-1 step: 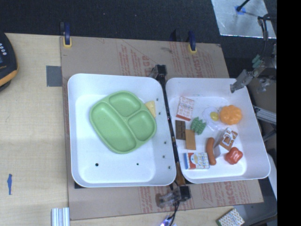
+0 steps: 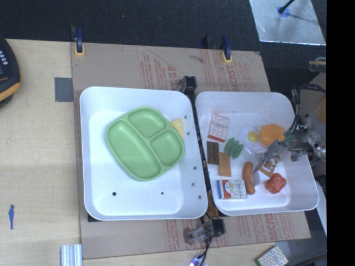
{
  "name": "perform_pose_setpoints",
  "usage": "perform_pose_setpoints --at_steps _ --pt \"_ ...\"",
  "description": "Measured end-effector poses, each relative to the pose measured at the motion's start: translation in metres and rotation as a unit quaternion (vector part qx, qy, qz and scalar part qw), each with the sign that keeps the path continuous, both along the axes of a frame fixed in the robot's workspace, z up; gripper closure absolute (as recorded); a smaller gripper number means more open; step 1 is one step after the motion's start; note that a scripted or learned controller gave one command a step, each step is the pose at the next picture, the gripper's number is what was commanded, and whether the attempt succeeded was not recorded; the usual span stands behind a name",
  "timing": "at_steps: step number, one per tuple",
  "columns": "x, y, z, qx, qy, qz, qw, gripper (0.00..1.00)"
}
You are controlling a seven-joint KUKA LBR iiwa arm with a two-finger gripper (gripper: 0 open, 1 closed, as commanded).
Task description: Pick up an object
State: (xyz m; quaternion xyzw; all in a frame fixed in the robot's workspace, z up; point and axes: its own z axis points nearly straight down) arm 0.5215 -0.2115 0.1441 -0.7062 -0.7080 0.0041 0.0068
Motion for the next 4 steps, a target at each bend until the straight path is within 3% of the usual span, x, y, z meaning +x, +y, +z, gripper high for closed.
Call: perform_pose_setpoints --at_steps 1,2,3,4 --pt "0.058 -0.001 -0.053 -0.0031 -0.008 0.003 1.0 0.0" --pt "0.113 -0.001 -0.051 -0.0024 -0.009 0.001 1.0 0.0" --pt "0.112 -0.001 -0.041 -0.0022 -0.006 0.003 1.0 1.0" --pt "0.135 0.039 0.007 -0.0018 -0.007 0.001 1.0 1.0"
